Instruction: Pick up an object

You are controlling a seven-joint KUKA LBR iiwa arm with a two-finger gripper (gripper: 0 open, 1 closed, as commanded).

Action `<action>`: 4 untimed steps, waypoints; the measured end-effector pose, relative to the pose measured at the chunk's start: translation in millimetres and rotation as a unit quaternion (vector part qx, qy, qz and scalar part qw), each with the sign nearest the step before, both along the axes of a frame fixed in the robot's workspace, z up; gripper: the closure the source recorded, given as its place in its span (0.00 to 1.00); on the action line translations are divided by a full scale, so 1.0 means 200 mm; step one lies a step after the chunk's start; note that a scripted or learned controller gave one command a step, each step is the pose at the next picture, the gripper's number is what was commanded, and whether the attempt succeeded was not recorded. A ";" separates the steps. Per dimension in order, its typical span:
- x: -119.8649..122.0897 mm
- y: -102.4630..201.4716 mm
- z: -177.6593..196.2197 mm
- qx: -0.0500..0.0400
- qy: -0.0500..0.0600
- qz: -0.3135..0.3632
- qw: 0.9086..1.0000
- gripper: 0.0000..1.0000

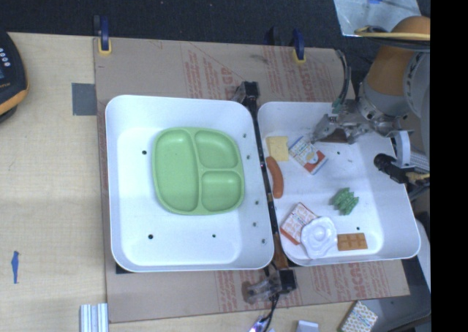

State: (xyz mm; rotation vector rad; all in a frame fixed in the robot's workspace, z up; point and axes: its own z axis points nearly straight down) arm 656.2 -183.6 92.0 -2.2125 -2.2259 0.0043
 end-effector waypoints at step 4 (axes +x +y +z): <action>-0.71 0.06 0.05 0.000 0.001 0.000 1.000 1.00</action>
